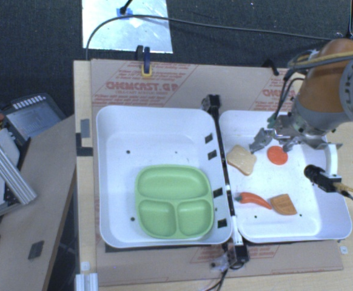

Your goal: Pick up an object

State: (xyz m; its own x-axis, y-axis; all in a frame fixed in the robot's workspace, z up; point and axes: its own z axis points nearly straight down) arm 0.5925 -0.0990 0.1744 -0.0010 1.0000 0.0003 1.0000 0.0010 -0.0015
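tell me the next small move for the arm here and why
Probably lower the hand straight down onto the red-orange disc. The hand hangs just above that disc in the right bin, holds nothing, and the tan bread-like piece lies further left.

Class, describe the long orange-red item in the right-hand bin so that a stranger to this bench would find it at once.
Start at the right bin, the one without the green divided plate. Look toward its near edge, by the divider between the bins: the chili-shaped piece lies there, just left of a tan wedge. It alone is long, thin and pointed; the orange disc is round and the beige slice blocky.
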